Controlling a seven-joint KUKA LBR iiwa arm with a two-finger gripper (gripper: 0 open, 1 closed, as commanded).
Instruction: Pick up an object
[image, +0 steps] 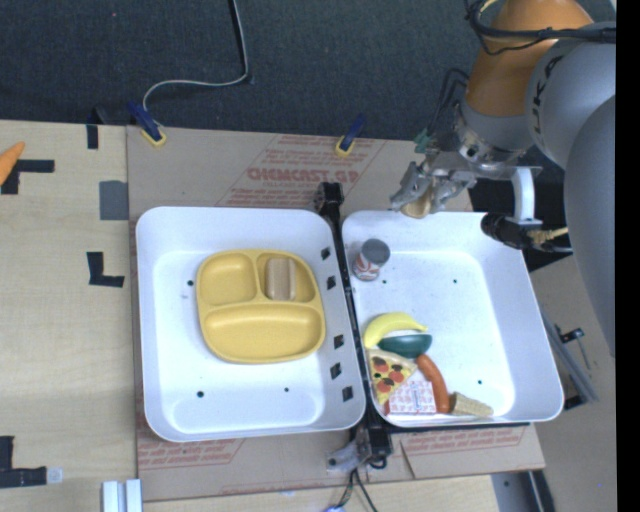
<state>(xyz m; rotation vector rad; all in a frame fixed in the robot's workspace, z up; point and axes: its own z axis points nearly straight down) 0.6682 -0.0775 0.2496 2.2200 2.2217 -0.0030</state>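
Two shallow white bins | I see the grey two-finger gripper over the right bin's far rim, clenched on a small tan object | step: lift clear | I'd raise straight and slowly, keeping clear of the small metal can near the far-left corner

Two shallow white plastic bins sit on brown cardboard printed with red lettering. A yellow divided plastic tray carries a tan oblong piece. Elsewhere lie a yellow toy banana, a dark green piece, a red-orange sausage and a silver-topped can.
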